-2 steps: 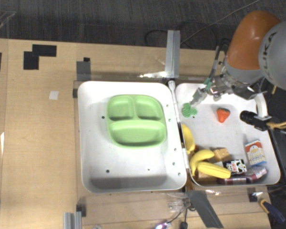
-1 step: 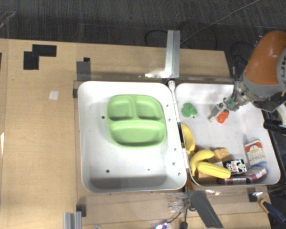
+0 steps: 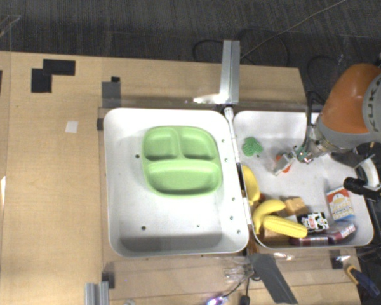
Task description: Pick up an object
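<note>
1. Left bin (image 3: 117, 189): I see a green divided tray (image 3: 180, 159) lying flat at its centre, well apart from the arm.
2. Right bin (image 3: 286, 122): a green lump (image 3: 252, 147) sits at 11 o'clock, bananas (image 3: 276, 217) at 7, a small carton (image 3: 340, 203) at 4.
3. Risk, as I judge it: the clutter at 6 is packed touching, so a descent there could nudge neighbours rather than seize one.
4. The tool (image 3: 293, 157) hangs at 12 o'clock over a small red-and-grey piece (image 3: 283, 163); I cannot tell its opening, nor any hold.
</note>
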{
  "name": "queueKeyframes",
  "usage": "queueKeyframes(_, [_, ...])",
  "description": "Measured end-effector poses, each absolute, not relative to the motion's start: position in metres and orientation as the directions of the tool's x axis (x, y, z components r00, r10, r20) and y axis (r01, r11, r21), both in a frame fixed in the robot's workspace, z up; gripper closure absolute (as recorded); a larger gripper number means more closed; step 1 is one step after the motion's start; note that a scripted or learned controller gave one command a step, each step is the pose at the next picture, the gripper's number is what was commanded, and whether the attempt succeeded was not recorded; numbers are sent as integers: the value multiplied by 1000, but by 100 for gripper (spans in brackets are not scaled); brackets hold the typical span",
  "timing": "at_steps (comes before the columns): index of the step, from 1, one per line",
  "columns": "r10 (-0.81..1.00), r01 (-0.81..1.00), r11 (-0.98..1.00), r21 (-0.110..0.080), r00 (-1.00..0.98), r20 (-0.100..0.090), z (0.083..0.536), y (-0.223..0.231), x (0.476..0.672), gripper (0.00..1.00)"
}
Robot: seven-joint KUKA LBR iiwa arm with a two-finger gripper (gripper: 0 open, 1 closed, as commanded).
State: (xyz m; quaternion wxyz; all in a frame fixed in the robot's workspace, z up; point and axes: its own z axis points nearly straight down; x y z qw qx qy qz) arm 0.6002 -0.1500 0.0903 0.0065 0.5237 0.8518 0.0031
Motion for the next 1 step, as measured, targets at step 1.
queueKeyframes(1, [891,891,454,20,-454,-10,103,-148,603,100])
